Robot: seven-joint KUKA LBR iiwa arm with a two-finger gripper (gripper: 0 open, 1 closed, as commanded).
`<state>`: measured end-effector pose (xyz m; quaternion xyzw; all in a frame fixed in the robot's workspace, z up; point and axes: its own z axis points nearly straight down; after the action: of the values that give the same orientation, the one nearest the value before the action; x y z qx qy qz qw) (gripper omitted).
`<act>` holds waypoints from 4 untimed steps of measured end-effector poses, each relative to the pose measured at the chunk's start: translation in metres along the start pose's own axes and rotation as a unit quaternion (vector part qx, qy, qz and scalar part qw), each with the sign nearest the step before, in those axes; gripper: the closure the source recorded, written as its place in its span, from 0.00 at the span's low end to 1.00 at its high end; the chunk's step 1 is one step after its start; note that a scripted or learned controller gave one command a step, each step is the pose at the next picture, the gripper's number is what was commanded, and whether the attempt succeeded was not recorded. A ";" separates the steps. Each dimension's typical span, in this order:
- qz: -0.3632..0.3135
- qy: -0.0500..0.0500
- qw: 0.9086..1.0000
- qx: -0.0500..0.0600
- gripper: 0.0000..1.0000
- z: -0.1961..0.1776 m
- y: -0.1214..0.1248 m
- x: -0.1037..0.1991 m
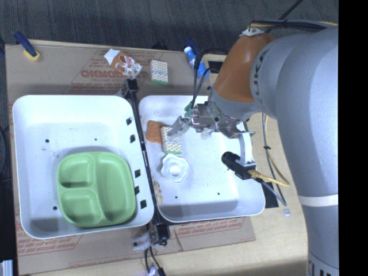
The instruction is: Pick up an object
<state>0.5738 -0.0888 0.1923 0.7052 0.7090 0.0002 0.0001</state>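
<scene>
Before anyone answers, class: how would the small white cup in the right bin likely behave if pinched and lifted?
The white cup looks thin-walled, so it would probably be light and might crumple under a pinch. Its glossy surface suggests that it could slip. It sits apart from the patterned packet, so lifting probably disturbs nothing.

Green divided tray [95, 188] in left bin [23, 154]; perhaps snack packets [123, 64] behind.

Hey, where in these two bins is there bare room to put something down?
Left bin: bare floor behind the green divided tray. Right bin: bare front strip past the white cup. Crowded: its back left, where the gripper hangs over an orange piece and patterned packet.
</scene>
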 end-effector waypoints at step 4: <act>0.000 0.000 1.000 0.003 0.00 0.087 -0.099 -0.042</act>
<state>0.4752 -0.1315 0.1053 0.7053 0.7089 -0.0019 -0.0024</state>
